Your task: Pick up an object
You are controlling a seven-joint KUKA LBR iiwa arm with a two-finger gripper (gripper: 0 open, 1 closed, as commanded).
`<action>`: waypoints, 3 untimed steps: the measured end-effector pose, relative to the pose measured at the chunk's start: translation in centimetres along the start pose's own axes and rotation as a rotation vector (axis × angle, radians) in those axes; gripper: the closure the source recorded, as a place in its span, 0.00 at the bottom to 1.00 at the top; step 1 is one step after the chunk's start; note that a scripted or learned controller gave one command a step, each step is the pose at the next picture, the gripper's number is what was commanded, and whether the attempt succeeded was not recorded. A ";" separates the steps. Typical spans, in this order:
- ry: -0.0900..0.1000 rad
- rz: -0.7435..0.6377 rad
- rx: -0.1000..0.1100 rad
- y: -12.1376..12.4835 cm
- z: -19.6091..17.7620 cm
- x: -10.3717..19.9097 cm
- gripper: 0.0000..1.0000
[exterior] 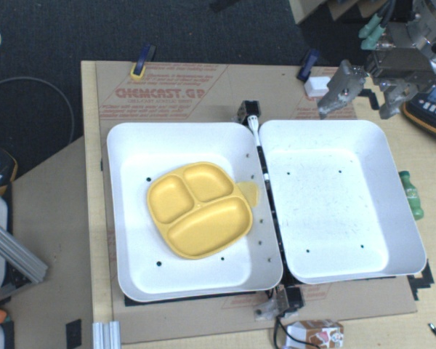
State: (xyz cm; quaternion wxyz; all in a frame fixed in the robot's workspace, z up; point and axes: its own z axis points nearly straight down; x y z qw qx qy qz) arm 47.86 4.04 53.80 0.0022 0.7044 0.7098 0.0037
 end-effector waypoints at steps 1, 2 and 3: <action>-0.002 0.006 0.000 0.2 -0.9 -0.3 1.00; -0.004 0.009 0.022 -0.1 10.8 0.0 1.00; -0.002 0.003 0.013 0.3 11.1 4.1 1.00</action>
